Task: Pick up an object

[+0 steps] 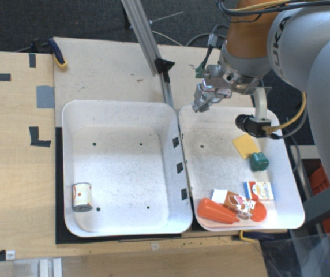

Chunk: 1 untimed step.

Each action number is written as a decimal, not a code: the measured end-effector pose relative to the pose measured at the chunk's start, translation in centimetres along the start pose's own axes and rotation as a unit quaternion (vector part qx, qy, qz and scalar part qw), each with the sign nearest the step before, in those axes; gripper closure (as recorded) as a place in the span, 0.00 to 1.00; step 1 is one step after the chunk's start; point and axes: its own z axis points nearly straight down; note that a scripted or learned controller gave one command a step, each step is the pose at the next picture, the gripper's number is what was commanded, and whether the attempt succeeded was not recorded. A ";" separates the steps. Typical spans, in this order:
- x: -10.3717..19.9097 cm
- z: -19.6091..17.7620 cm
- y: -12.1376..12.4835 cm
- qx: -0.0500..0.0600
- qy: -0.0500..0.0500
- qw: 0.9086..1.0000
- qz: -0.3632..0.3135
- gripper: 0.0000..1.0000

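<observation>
Metal two-finger gripper (202, 104) hangs over right white plastic bin's (211, 143) far corner — nothing between fingers, open/closed unclear — prob. staging above yellow foam block (246, 145).

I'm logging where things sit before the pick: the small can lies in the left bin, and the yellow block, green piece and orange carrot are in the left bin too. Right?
Not quite. The camera view shows the small can in the left bin, but the yellow block, green piece and orange carrot are in the right bin.
</observation>
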 end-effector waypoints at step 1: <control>4.6 1.8 0.3 0.000 0.000 1.000 0.000 1.00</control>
